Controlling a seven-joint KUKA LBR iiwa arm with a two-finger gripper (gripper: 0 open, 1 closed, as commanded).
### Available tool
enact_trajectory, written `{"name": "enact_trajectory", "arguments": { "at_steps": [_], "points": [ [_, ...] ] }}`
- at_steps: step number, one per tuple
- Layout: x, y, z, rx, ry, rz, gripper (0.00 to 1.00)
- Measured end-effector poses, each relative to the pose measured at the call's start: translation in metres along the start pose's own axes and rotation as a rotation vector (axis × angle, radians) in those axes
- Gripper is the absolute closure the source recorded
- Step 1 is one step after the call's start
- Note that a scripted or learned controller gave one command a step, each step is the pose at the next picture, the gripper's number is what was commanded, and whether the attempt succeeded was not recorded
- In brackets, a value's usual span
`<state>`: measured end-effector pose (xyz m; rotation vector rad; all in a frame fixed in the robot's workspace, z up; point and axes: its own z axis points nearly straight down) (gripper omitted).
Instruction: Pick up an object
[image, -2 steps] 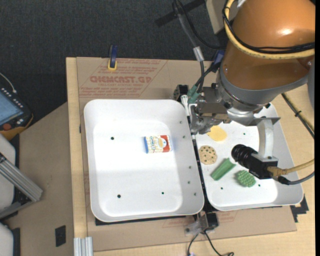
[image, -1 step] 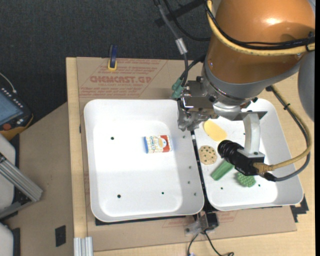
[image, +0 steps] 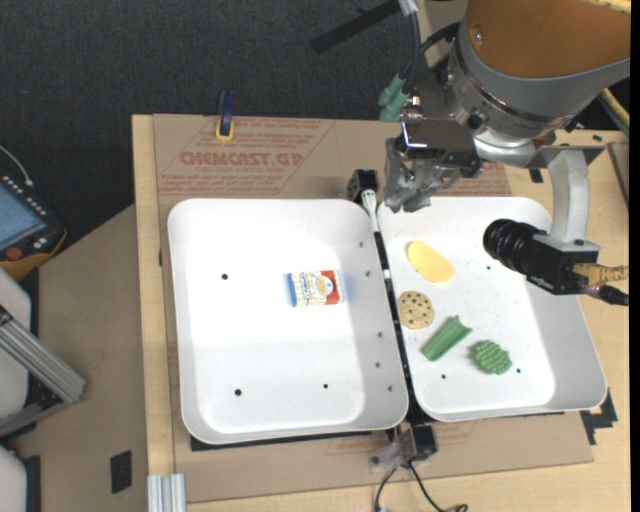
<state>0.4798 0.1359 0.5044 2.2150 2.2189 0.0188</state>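
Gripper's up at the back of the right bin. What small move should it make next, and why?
Probably ease the gripper toward the camera and down over the yellow piece, the nearest item in the right bin. It sits at the bin's far edge, nothing visible between its fingers, and that piece lies apart from the cookie.

Brown board (image: 250, 150) reads "CHEMCAST" in red.

You see two bins of smooth, glossy white plastic, the left bin (image: 200, 330) and the right bin (image: 560, 370), resting on matt brown cardboard (image: 270, 150). The small packet (image: 314, 288) looks like shiny printed wrapper. The gripper (image: 408, 196) shows dull grey metal; the arm's orange band (image: 545, 30) has a satin sheen.
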Motion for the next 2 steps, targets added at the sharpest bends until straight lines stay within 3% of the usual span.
{"name": "enact_trajectory", "arguments": {
  "at_steps": [2],
  "points": [
    [0.001, 0.001, -0.015, 0.006, -0.003, -0.002, 1.00]
  ]
}}
